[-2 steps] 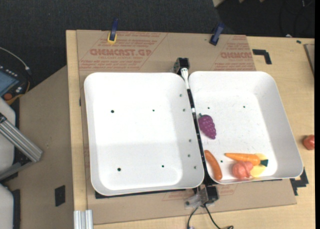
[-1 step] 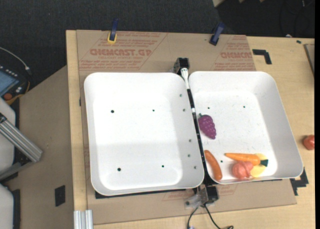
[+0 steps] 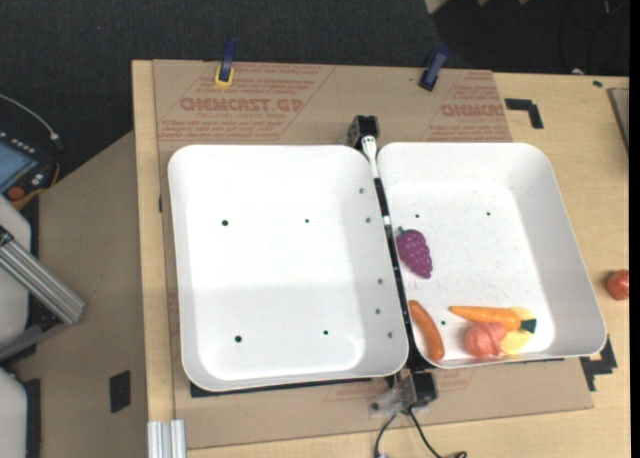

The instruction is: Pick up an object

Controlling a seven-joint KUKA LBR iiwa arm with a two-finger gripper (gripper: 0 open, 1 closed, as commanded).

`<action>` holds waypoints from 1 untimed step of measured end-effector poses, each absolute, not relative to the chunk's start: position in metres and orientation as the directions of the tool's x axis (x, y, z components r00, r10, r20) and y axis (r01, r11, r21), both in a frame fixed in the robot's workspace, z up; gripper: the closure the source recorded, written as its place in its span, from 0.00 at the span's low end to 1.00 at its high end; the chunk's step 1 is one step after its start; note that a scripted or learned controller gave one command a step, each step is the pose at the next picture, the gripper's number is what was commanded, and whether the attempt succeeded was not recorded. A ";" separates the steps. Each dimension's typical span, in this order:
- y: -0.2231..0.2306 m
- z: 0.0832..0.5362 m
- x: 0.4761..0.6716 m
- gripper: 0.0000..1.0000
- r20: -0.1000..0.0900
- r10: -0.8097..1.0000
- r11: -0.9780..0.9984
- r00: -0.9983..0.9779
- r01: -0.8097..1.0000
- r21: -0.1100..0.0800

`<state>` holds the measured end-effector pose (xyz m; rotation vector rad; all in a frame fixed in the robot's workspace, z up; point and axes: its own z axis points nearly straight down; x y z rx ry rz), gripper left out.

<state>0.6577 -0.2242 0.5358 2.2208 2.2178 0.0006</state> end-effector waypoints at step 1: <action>-0.224 0.536 0.590 1.00 0.001 1.000 -0.003 0.003 1.000 -0.003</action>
